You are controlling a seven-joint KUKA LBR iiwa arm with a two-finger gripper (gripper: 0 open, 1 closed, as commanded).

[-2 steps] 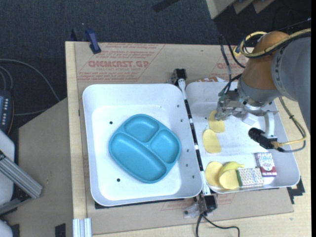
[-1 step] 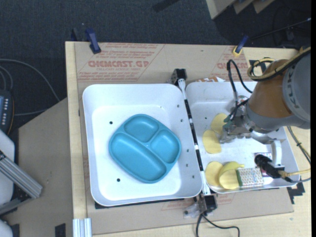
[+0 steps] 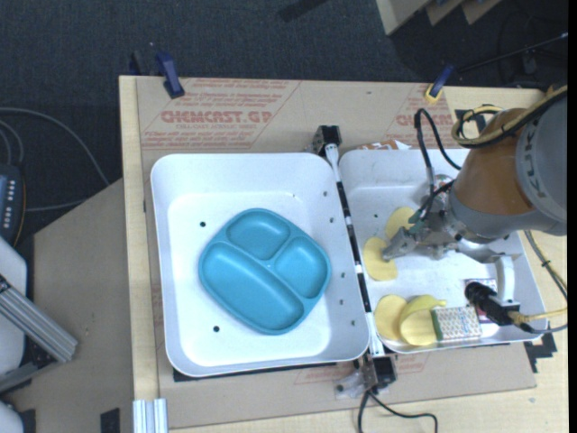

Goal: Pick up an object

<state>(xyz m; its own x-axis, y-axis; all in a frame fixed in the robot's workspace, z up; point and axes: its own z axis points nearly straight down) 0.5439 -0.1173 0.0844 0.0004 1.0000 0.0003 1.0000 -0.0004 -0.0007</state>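
Note:
My gripper (image 3: 403, 243) is low in the right bin (image 3: 379, 171), at its left-middle part, reached in from the right. Just above its tip lies a pale yellow piece (image 3: 398, 218), and just below its tip lies another flat yellow piece (image 3: 379, 262). It is close to both, and I cannot make out whether it touches either. At the bin's front lie two more yellow pieces (image 3: 403, 319), side by side. Next to them is a small speckled block with a green edge (image 3: 460, 325).
The left bin (image 3: 180, 183) holds a blue divided plate (image 3: 263, 270) near its middle. A ridge with black clips (image 3: 326, 139) separates the two bins. The arm's grey and orange body (image 3: 500, 183) covers the right bin's right side.

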